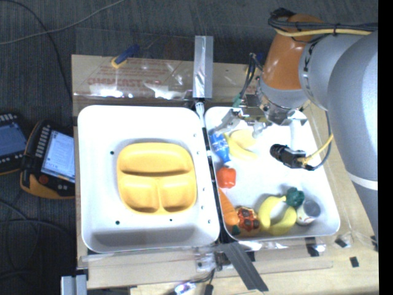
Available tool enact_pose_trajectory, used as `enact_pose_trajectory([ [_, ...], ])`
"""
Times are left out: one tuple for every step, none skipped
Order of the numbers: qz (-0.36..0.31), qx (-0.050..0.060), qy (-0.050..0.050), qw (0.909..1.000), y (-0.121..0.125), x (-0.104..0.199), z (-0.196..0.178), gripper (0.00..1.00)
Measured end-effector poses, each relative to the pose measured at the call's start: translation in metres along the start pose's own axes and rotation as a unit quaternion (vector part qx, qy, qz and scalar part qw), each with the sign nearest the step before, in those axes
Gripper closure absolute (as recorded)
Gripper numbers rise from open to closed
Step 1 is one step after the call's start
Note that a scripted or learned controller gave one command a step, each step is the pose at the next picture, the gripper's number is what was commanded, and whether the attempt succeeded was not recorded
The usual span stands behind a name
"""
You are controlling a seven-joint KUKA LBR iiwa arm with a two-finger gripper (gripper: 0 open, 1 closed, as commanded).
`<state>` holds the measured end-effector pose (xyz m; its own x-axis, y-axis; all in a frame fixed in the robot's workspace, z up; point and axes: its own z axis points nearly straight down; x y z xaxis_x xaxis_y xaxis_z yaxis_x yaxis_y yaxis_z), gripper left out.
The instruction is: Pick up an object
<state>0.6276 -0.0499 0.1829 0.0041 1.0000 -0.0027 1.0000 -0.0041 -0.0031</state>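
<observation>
While my end effector (pixel 245 120) hangs over the right bin's (pixel 325 192) far-left corner, I can't tell its opening, nor whether it touches anything. Pale yellow lemon-ish obj (pixel 241 143) lies just below it, w/ a blue item (pixel 218 145) beside; orange pepper (pixel 226 177) sits nearer the front.

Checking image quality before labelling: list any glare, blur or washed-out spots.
Camera view: glare on the clear plastic sheet behind the bins; right bin floor washed out near the pale yellow item; the arm looms large and soft at right; yellow tray is evenly lit.
</observation>
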Motion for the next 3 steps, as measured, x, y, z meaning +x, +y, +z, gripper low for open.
enact_pose_trajectory([
  [0.014, -0.001, 0.0, 0.9999, 0.027, -0.034, 0.0, 0.0],
  [-0.138, -0.006, -0.002, 0.9904, 0.044, -0.045, 0.089, 0.0],
  [-0.138, -0.006, -0.002, 0.9904, 0.044, -0.045, 0.089, 0.0],
])
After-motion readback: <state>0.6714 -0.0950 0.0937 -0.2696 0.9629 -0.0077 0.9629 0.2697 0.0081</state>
